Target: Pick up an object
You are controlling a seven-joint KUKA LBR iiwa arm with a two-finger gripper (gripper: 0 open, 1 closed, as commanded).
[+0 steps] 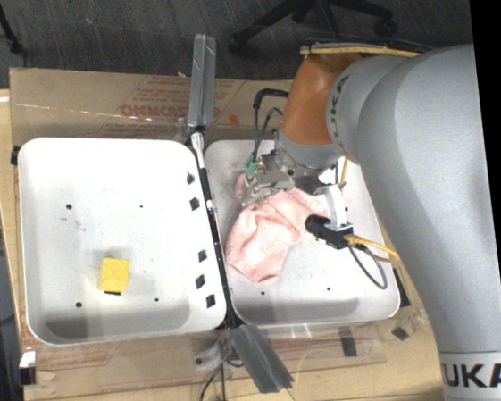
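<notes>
Gripper (264, 181) low over upper edge of pink cloth (263, 234) in right bin (370, 303), grip state impossible to tell from here; risk: limp fabric slides free if only a thin fold gets pinched.

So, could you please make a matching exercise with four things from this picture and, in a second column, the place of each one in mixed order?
Things:
1. yellow block
2. pink cloth
3. gripper
4. cardboard sheet

Places:
A. under both bins, on the bench
B. in the left bin, near its lower left part
C. at the upper edge of the pink cloth, in the right bin
D. in the right bin, spread on its floor

Pairs: 1-B, 2-D, 3-C, 4-A
</notes>
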